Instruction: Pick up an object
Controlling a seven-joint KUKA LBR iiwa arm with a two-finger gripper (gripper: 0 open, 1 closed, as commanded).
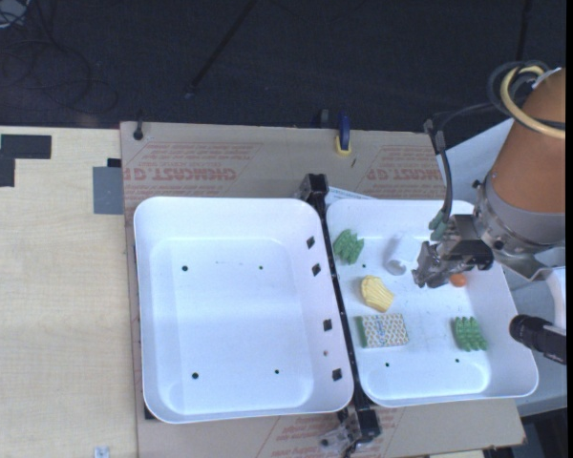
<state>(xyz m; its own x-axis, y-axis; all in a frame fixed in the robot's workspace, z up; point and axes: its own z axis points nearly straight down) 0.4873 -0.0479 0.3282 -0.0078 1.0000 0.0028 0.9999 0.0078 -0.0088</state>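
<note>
In the right bin [501,385] several small things are lying apart from one another. A yellow corn-like piece [376,293] is sitting near the middle of the bin's floor, tilted. Just below it a flat speckled rectangle [383,330] is lying close to the bin's left wall. Up toward the far left corner a small green leafy piece [348,246] is resting, and toward the near right corner a green ridged piece [469,333] is lying alone. A small pale grey cylinder [397,255] is standing between the leafy piece and the pincer.

The pincer [437,273] is hanging over the right half of that bin, just beside the grey cylinder and well apart from the corn piece. Right against its tip a small orange object [457,278] is showing, but I cannot tell whether the fingers are clenched on it or merely sitting next to it; the dark metal is hiding the gap.

The grey arm with its orange band [540,151] is reaching in from the right, over the bin's right rim, with a cable looping above it.

The left bin [158,256] is lying touching the right one along a black clipped seam. Both are sitting on a brown cardboard sheet [229,165] on the pale wooden desk [48,303], whose far left corner is carrying dark tape patches [19,156].
</note>
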